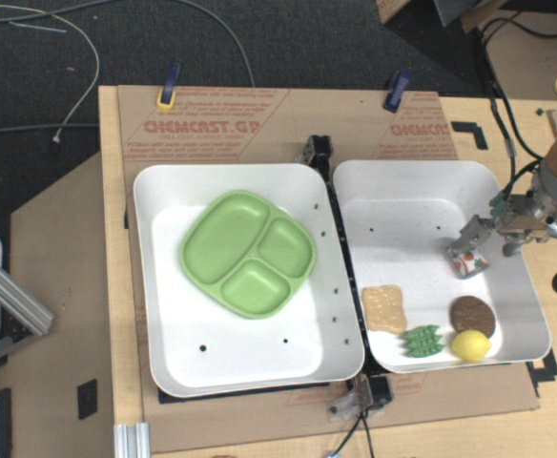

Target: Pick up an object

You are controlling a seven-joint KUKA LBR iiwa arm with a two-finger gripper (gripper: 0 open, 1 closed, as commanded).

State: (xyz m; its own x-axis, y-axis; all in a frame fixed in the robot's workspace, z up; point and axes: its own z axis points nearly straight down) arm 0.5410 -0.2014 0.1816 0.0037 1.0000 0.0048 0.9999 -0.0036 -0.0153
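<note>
I see two white bins: the left bin (164, 351) carries a light green divided plate (248, 253), all one shade. In the right bin (402, 198) I make out a tan cracker (384, 308) with a speckled surface, a dark brown round cookie (472, 314), a bright yellow lemon (469, 345) and a green leafy piece (422, 341). The bench board (116, 256) is tan cardboard printed with red lettering, held by two blue clamps (170, 83).

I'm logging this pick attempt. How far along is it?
Done: the gripper is over the right bin, near its right wall. In hand: nothing that I can see. Left: the cracker, green toy, brown cookie and yellow ball lie at the bin's front; none is lifted.
</note>
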